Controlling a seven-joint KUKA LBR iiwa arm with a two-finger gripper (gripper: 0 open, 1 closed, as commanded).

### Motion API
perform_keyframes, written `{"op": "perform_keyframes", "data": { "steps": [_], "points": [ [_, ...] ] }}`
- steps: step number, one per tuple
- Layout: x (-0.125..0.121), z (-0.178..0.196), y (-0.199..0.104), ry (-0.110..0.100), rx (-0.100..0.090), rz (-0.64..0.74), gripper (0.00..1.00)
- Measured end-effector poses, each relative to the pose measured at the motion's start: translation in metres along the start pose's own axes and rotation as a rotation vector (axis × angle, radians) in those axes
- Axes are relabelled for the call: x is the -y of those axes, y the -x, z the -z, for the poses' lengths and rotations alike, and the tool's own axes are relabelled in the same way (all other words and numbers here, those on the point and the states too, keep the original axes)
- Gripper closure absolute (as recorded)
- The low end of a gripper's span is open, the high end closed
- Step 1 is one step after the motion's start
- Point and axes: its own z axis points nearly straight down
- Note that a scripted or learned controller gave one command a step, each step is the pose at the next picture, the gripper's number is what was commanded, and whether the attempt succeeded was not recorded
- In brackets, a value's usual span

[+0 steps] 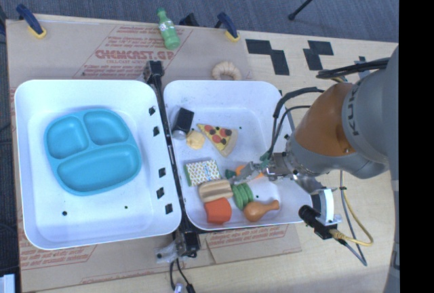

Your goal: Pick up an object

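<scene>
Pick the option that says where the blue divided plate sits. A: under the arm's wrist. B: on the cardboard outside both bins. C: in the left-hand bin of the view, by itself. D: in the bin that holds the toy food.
C: the blue divided plate lies alone in the left bin, while the pizza slice and other toy food sit in the right bin.

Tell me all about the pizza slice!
The pizza slice looks like a plastic toy: a yellow triangle with a red top dotted with dark toppings. It lies flat in the right bin, near the middle, its tip pointing left toward a small yellow piece close beside it. The claw is lower right, apart from it.
</scene>
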Motion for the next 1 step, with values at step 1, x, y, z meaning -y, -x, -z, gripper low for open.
{"op": "perform_keyframes", "data": {
  "steps": [1],
  "points": [
    [-0.0232, -0.001, -0.0512, -0.002, 0.0, -0.162, 0.0]
  ]
}}
